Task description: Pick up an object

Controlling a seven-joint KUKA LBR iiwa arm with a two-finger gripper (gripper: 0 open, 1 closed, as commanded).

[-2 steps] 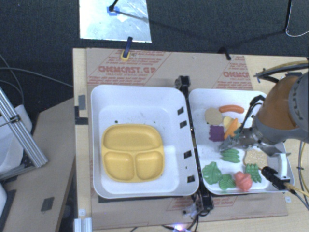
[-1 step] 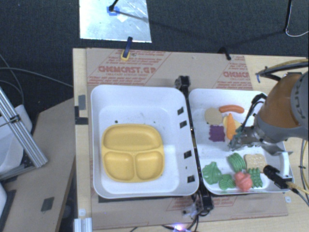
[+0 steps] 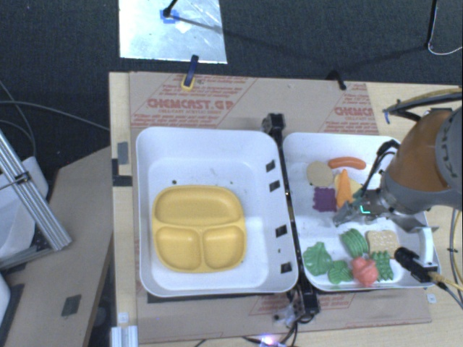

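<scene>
The right bin (image 3: 304,147) holds several toy foods. Among them are a red sausage (image 3: 346,163), a tan round cookie (image 3: 318,173), an orange carrot (image 3: 343,187) and a purple piece (image 3: 325,199). Toward the front lie a green ridged piece (image 3: 354,241), a tan cracker (image 3: 381,239), a pink-red strawberry (image 3: 364,270) and green leafy pieces (image 3: 317,256). My gripper (image 3: 357,210) hangs low over the bin's middle, just below the carrot and above the green ridged piece. Nothing visibly sits in its grasp. The arm's grey body hides the bin's right part.
The left bin (image 3: 152,150) holds a yellow compartment plate (image 3: 199,227). A black divider with clips (image 3: 282,194) runs between the bins. A black part of the arm (image 3: 412,263) lies over the right bin's front right corner. Cables hang at the right.
</scene>
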